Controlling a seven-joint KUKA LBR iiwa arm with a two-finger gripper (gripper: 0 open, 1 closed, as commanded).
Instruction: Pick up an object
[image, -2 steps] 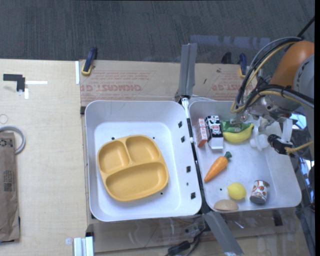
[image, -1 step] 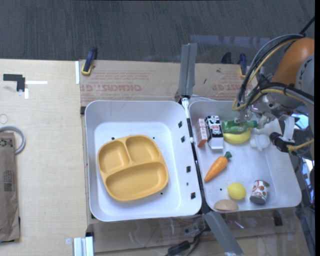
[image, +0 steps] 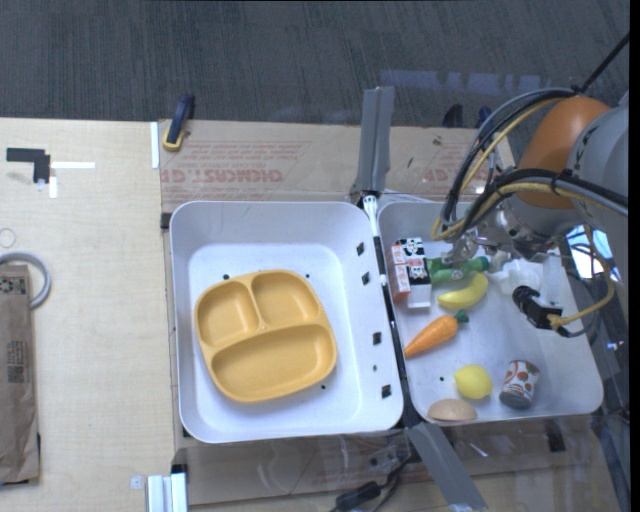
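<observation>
Left bin holds a yellow divided plate (image: 265, 335), well left of the banana (image: 465, 292). Small carton (image: 411, 272) just left of banana, carrot (image: 432, 335) below it, lemon (image: 473, 381) and cup (image: 518, 384) nearer the front. End effector (image: 462, 258) sits right over banana's top end, prob. lining up a grab; whether its grip is wide or narrow, can't tell.

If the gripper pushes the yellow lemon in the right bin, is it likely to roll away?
Probably yes. The lemon looks round and smooth, so a sideways push would likely roll it across the right bin. It might stop against the small patterned cup close beside it. It looks like plastic toy food, so likely light and somewhat slippery between fingers.
</observation>
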